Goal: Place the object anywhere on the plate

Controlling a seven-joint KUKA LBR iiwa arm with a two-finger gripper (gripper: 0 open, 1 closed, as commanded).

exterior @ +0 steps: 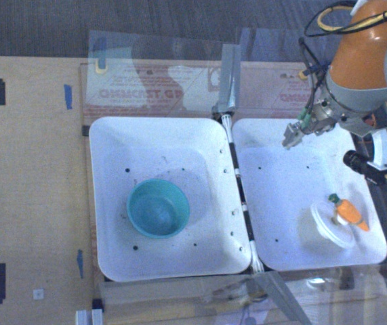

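1. The two bins (159, 141) are looking like smooth white plastic — faintly glossy, with small dark specks.
2. The teal bowl (158, 208) is showing a smooth, matt plastic finish.
3. The bench (30, 202) is appearing as pale wood or board, matt.
4. The carrot (348, 212) is looking like smooth orange plastic, lying on a white, slightly shiny plate (322, 227).
5. The arm's orange band (362, 49) is gleaming — glossy shell.
6. The gripper (292, 138) is looking like dull grey metal.
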